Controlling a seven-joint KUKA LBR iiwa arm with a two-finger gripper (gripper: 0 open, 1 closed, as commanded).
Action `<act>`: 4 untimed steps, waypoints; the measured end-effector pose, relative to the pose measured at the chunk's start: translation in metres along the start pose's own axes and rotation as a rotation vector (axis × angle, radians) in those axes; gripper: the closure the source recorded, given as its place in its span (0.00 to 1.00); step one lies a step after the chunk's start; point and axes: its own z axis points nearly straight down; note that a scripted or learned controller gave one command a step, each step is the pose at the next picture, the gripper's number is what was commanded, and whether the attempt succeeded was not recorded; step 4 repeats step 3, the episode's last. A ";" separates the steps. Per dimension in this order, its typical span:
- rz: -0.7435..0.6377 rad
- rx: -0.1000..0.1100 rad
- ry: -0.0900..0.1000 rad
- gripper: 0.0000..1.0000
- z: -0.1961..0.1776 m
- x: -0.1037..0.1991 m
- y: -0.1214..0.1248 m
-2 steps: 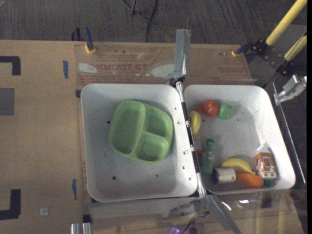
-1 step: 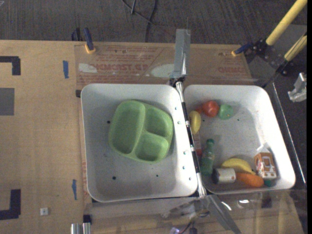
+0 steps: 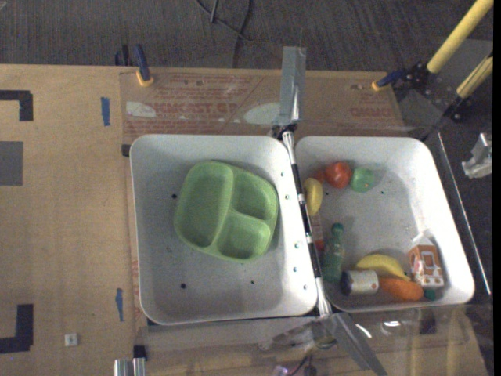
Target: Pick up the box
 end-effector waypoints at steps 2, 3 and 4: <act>0.581 -0.005 -0.004 1.00 0.000 -0.064 0.000; 0.581 -0.005 -0.003 0.00 0.000 -0.064 0.001; 0.581 -0.005 -0.003 0.00 0.000 -0.064 0.001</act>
